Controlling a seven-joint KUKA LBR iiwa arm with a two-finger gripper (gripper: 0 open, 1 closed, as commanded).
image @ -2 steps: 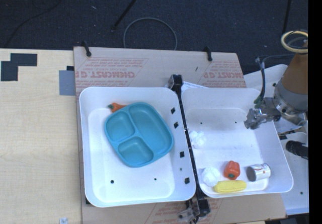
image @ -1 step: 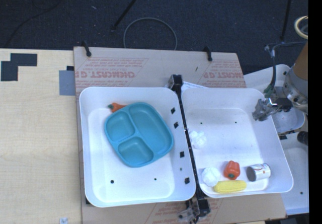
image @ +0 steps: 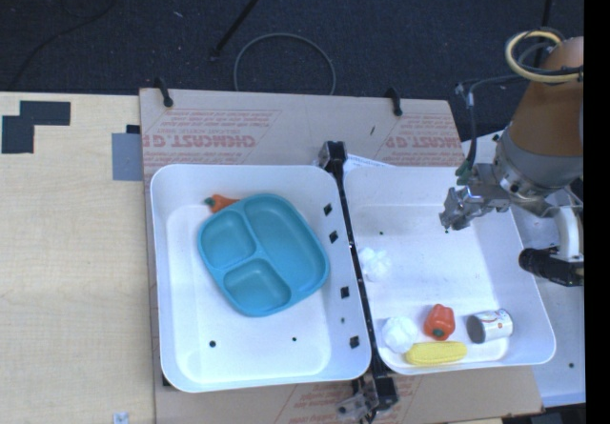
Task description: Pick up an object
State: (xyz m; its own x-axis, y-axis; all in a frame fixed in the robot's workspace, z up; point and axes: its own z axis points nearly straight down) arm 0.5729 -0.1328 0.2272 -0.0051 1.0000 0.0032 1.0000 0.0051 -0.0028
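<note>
My gripper (image: 457, 212) hangs over the upper right part of the right bin (image: 419, 193), with nothing seen between its fingers. Along that bin's front edge lie a red pepper (image: 439, 320), a yellow corn cob (image: 436, 353), a white ball-like object (image: 399, 329) and a small white can with a red label (image: 492, 325). A crumpled white piece (image: 373, 263) lies near the bin's left wall. All of these are well below and to the left of the gripper.
The left bin (image: 181, 317) holds a blue divided plate (image: 262, 252) with an orange object (image: 220, 203) peeking out behind its upper left edge. A black divider (image: 345, 260) runs between the bins. Cardboard lies under both bins.
</note>
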